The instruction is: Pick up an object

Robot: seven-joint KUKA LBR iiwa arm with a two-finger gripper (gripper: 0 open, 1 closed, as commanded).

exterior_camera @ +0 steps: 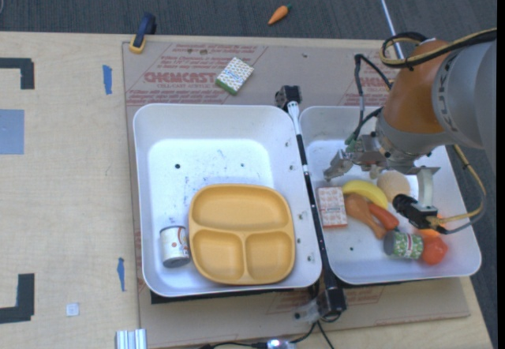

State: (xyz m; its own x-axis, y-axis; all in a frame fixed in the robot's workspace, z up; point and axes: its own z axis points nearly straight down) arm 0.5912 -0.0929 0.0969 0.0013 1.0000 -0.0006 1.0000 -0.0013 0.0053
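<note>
Just below the gripper [341, 167], in the right bin [465, 257], lies the banana [365, 192], with a carrot [377, 215], an egg [394, 184] and a card [332, 207] crowded close. The gripper hangs low, likely lining up a grasp. Whether it is released or clenched I cannot tell; nothing visibly sits within it.
</note>
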